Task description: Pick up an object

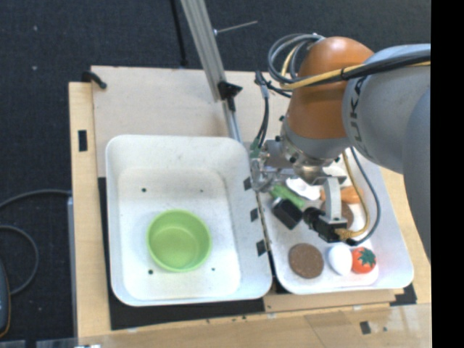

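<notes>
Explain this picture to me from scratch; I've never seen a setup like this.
One camera looks down at a slant on a wooden bench. The big grey and orange thing is a robot arm reaching in from the right; its claw hangs low over the right bin. That bin holds a brown disc, a white egg-shaped piece, a red strawberry-like toy and other bits, partly hidden. The left bin holds a green bowl. I cannot tell whether the claw holds anything.
</notes>
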`<state>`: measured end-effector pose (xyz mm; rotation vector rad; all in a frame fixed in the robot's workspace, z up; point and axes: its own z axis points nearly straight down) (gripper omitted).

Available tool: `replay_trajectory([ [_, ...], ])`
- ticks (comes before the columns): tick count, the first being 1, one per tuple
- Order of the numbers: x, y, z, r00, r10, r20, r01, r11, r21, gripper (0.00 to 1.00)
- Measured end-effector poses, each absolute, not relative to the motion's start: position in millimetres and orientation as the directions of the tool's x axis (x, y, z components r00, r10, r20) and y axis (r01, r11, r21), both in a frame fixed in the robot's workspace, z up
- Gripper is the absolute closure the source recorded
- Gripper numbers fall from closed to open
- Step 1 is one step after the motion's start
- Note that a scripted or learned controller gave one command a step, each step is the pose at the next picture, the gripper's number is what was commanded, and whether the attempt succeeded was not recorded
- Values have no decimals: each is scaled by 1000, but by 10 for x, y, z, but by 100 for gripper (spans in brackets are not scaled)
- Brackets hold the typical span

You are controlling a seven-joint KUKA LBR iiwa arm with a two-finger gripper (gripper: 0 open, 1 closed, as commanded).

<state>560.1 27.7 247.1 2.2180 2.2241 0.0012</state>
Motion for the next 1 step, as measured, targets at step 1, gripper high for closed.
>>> replay_trajectory([
  [1,5597,789,2446,-7,1000,1,1000,7,1,100],
])
